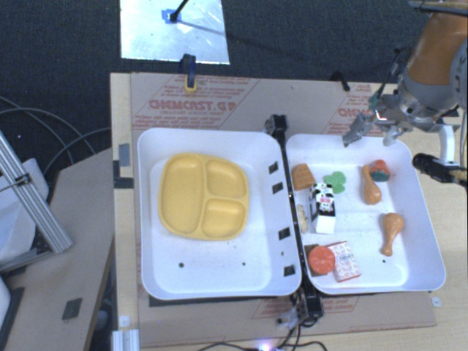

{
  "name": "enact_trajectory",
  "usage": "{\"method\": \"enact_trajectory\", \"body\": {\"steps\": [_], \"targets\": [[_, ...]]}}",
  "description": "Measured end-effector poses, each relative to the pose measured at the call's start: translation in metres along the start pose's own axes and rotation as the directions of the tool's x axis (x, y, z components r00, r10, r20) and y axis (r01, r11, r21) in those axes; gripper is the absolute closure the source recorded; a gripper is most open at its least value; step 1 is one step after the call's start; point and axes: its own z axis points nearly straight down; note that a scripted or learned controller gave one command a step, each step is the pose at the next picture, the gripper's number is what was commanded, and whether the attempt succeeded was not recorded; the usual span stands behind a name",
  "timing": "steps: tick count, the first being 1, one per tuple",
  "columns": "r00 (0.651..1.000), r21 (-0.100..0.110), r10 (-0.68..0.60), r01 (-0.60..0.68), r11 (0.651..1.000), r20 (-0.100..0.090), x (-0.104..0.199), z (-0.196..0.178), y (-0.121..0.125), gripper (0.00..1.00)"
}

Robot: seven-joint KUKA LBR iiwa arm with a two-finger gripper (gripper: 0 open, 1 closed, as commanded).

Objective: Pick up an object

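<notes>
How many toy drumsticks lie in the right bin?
2. One drumstick lies near the bin's far right corner, beside a red and green toy. The other drumstick lies nearer, by the right wall. None seems hidden.

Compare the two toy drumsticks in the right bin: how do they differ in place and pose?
The upper drumstick lies near the bin's far side, touching a red and green toy; the lower drumstick lies nearer the front, touching nothing. The upper one has its thick end toward the front, the lower one toward the back. Both are tan, lie flat in the right bin, and are not in the pincer.
</notes>
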Motion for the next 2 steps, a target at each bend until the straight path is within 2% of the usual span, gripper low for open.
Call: {"method": "enact_trajectory", "body": {"steps": [1,2], "targets": [[1.000,0.008,0.002,-0.002,1.000,-0.001,-0.017,0.124,0.008,0.00],[1.000,-0.002,-0.005,0.005,1.000,-0.002,0.022,0.099,0.012,0.00]]}}
